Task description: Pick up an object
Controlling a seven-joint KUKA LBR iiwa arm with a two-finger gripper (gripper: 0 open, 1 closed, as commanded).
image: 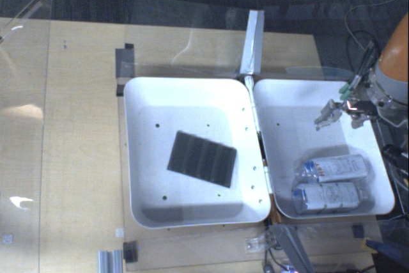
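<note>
Reaching in from the right, the arm point(393, 67) hangs over two white bins.

Biggest is the left bin point(144, 102), holding a dark ribbed pad point(202, 158) flat near its middle. The right bin point(281, 102) holds two clear plastic bottles point(332, 182) lying side by side at its near end. The gripper point(337, 113) hovers above that bin's far right part, fingers spread and pinching nothing, well apart from the bottles.

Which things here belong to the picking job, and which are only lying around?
Job:
- end effector
- two plastic bottles, right bin
- dark ridged pad, left bin

Lying around:
- metal bar
- clear sheet
</note>
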